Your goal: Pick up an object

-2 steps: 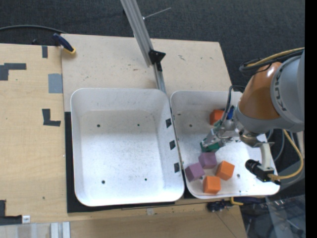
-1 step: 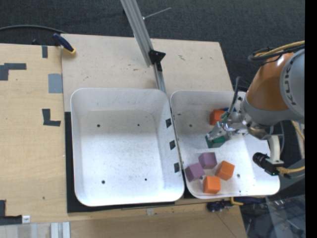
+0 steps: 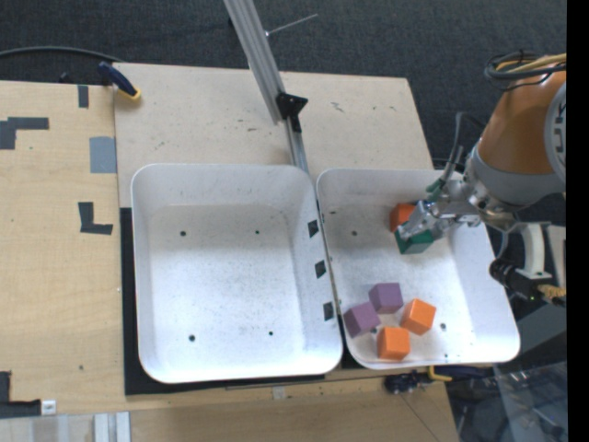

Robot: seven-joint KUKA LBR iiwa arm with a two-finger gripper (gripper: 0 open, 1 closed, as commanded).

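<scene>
Two shallow white bins sit side by side on the wooden bench [image 3: 221, 118], their inner rims touching near the middle of the frame. The left bin [image 3: 147, 247] has a wide bare floor marked only by small dark dots, so it offers plenty of room. The right bin [image 3: 479, 330] holds all the blocks.

The grey arm with its orange band [image 3: 520, 132] comes in from the right edge of the frame, and its pincer [image 3: 425, 224] hangs over the upper middle of the right bin. A green block [image 3: 416, 240] sits right at the fingertips with an orange-red block [image 3: 401, 215] just beside it to the upper left; whether the pincer is clenched, released or grasping either block cannot be told from here.

In the lower part of the right bin, well apart from the pincer, lie two purple blocks [image 3: 386, 296] [image 3: 361, 319] and two orange blocks [image 3: 419, 316] [image 3: 394, 342], bunched close together near the bottom rim, with bare floor between them and the right wall.

A slanted metal rail [image 3: 253, 35] runs from the top of the frame down to the seam between the bins. Grey tape marks [image 3: 103, 155] lie on the bench at the left. No readable writing shows
</scene>
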